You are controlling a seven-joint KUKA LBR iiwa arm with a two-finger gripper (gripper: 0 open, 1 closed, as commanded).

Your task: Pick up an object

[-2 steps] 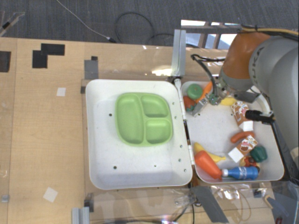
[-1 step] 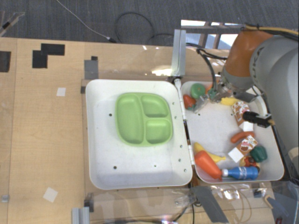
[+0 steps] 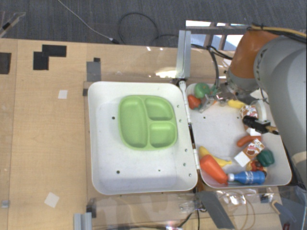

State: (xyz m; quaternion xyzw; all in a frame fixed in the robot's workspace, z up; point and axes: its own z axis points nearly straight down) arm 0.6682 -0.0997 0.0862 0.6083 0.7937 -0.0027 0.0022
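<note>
Camera view puts your gripper (image 3: 211,98) low in the right bin's (image 3: 218,126) far left corner, beside a green toy (image 3: 201,88) and a red one (image 3: 194,101); you cannot tell its state. A divided green plate (image 3: 147,121) sits in the left bin (image 3: 103,176).

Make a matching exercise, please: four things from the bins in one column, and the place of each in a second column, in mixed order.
Things:
1. green divided plate
2. blue bottle
3. large orange carrot
4. gripper

Places:
A. near edge of the right bin, lying on its side
B. far left corner of the right bin, above green and red toys
C. middle of the left bin
D. near left corner of the right bin, beside a yellow piece

Pairs: 1-C, 2-A, 3-D, 4-B
</note>
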